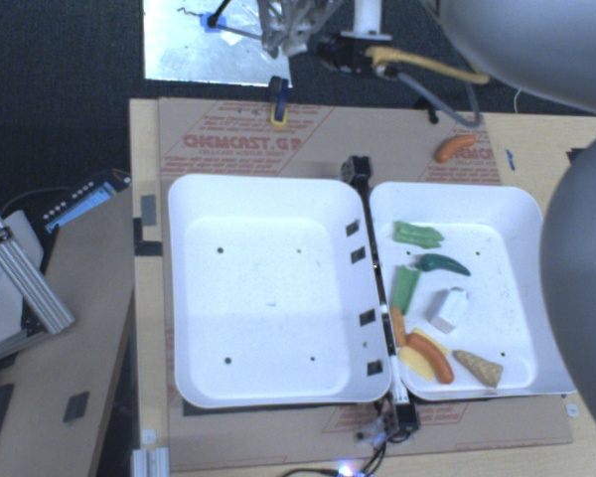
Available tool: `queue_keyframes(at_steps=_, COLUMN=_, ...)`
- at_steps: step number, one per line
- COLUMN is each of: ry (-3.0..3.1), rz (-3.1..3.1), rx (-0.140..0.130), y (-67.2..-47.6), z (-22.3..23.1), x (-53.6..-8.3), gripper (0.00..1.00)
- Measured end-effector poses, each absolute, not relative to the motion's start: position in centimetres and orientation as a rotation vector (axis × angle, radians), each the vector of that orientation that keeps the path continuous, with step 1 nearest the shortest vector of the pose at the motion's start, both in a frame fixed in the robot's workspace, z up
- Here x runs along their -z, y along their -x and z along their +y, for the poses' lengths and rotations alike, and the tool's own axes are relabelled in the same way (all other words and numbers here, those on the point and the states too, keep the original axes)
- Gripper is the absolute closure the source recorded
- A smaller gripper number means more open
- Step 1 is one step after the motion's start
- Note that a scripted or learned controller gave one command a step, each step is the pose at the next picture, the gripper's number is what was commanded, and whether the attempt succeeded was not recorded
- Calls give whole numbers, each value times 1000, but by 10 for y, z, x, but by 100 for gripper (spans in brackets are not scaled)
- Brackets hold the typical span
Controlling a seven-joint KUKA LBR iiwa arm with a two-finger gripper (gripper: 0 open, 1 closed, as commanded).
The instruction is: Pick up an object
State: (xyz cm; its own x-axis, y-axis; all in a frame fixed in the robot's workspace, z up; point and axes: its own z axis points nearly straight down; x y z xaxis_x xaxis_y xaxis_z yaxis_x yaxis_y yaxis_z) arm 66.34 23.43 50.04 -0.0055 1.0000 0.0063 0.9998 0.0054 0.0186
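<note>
Clearly pre-grasp: parked high beyond the shallow white right bin (521, 207), metal two-finger gripper (288, 30); finger state impossible to tell. Waiting in that bin, small white block (449, 307). Next: descend squarely over it, then close.

white bins (258, 192), green pepper (443, 263), orange carrot (431, 356)

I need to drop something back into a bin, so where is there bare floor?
The left bin has open floor across its whole middle, between its rim and the central divider. In the right bin, the strip along the far right wall is bare; its left half is crowded, from the green pepper down to the cone.
</note>
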Motion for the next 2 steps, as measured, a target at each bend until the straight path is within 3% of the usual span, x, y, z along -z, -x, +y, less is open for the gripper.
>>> queue_keyframes(at_steps=1, ry=-2218, rz=2220, rx=-9, y=-668, z=221, x=-538, gripper=100)
queue_keyframes(at_steps=2, ry=-2226, rz=2213, rx=0, y=-669, z=142, x=-536, gripper=100)
